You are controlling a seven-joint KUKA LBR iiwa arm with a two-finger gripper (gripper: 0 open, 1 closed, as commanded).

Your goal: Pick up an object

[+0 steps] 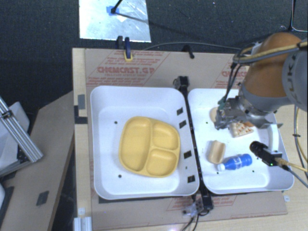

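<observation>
In the right bin (276,177), my gripper (222,121) hangs low over the bin's upper middle, reaching in from the right. A pale round object (213,113) lies right against its left side, partly hidden by it. A waffle-patterned tan and red piece (240,128) rests just right of the gripper. Nearer the front lie a tan cylinder (216,151) and a blue bottle with a white cap (236,162).
The left bin (103,177) holds a yellow divided plate (149,147). A black divider with clips (188,129) runs between the two bins. The arm's grey and orange body (269,76) looms over the right bin's far right corner.
</observation>
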